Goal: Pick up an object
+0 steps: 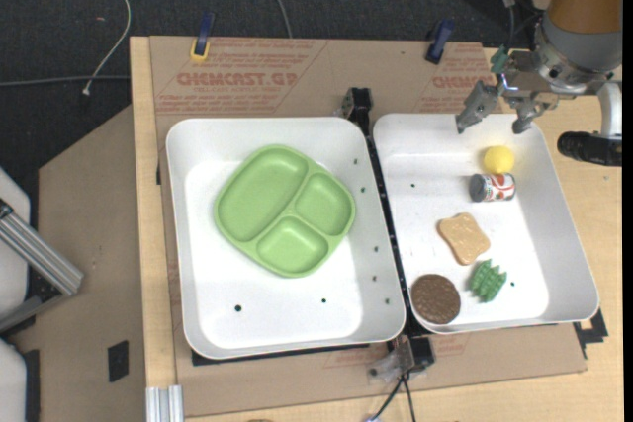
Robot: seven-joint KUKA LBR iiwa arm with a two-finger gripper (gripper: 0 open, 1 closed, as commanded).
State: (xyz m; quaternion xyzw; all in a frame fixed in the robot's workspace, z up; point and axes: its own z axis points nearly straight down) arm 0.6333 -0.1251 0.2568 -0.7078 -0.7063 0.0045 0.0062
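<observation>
Yellow ball (498, 158) lies just below the claw (497, 112), whose fingers are spread and empty; being round, it may roll aside against the can (493, 187).

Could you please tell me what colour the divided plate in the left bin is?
Light green, all three compartments alike; the divided plate shows plainly in the camera view.

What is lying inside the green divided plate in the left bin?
Nothing lies in the green plate: all three compartments show bare. The left bin floor directly beneath it is covered.
</observation>
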